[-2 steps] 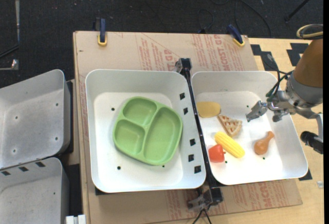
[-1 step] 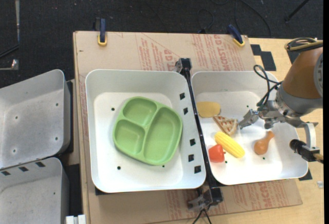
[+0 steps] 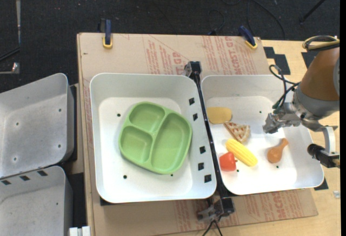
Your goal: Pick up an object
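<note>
- The hand (image 3: 274,123) is seen over the right bin (image 3: 259,86), near its 3 o'clock wall; whether it is open or closed cannot be told from this slanted view, and nothing is seen gripped in it.
- Five small things are laid in the right bin: a chicken drumstick (image 3: 277,151) just toward 6 o'clock from the hand; a waffle piece (image 3: 238,132) toward 9 o'clock from the hand; a corn cob (image 3: 241,152) touching or almost touching the waffle piece; a red pepper (image 3: 228,162) against the corn cob's 8 o'clock end; a yellow bun (image 3: 219,115) near the divider (image 3: 205,121).
- The drumstick is judged the best target, since it lies apart from the others and nearest to the hand; a short shift toward 6 o'clock would be needed before the descent.
- The thick end should be straddled across its narrow width; the thin end may slip out.
- The corn cob, waffle piece and pepper are crowded together; a grasp there could push the neighbours, so it is better avoided.
- The green divided plate (image 3: 155,137) in the left bin (image 3: 108,121) is wide and flat, and it is judged hard to be gripped.
</note>
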You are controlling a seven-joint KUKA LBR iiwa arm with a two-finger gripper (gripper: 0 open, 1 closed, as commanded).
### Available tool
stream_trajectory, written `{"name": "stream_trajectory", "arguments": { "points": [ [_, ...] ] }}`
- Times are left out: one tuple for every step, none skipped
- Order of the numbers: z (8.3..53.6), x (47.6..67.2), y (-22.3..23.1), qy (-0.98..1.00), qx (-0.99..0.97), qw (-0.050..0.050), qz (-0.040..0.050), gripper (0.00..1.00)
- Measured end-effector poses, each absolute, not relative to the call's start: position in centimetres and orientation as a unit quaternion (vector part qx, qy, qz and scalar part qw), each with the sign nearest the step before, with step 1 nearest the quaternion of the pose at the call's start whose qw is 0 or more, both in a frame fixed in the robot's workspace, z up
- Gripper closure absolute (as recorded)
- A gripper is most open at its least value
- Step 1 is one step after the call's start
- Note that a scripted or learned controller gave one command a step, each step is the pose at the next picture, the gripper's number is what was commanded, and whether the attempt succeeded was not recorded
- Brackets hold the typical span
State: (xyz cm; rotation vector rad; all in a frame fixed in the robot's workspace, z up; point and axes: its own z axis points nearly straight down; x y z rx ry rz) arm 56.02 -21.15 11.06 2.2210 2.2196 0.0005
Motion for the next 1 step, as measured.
{"name": "stream_trajectory", "arguments": {
  "points": [
    [15.73,55.65,-21.85,0.706,0.708,0.002,0.0007,1.00]
  ]
}}
